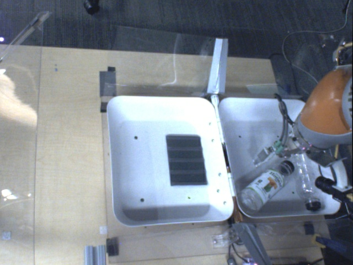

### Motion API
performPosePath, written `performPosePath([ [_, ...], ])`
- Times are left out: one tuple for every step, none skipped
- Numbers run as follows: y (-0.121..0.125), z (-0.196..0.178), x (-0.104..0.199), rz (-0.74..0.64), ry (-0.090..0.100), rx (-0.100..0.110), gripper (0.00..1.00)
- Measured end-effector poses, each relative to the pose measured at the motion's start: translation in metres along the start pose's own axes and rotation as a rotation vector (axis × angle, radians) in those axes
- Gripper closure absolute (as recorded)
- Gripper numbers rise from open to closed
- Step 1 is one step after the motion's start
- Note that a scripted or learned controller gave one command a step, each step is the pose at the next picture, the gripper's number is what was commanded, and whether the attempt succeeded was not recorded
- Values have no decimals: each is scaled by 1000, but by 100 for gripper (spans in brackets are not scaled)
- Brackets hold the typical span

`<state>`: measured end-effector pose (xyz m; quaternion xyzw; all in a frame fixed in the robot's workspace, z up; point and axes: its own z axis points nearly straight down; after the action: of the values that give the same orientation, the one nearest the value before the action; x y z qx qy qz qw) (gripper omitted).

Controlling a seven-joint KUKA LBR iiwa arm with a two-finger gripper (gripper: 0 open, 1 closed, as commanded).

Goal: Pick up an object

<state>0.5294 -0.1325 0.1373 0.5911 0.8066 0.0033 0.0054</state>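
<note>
Clear plastic bottle (263, 189) with a green label lies on its side in the right bin (242, 115), below the gripper (287, 148). Likely light, smooth and prone to rolling; grasp across its middle. Finger opening cannot be told.

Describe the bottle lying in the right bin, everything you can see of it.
The bottle looks like clear plastic with a white and green label round its middle and a dark cap. It lies on its side on the floor of the right bin, near the front wall, slanted: the cap end points up and right toward the gripper, the base toward the bin's front left corner. A second clear bottle lies just right of it.
</note>
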Motion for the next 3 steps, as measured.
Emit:
performPosePath([
  [16,48,-14,-126,2,2,0],
  [-25,-15,9,-183,1,3,0],
  [-26,20,15,-28,2,5,0],
])
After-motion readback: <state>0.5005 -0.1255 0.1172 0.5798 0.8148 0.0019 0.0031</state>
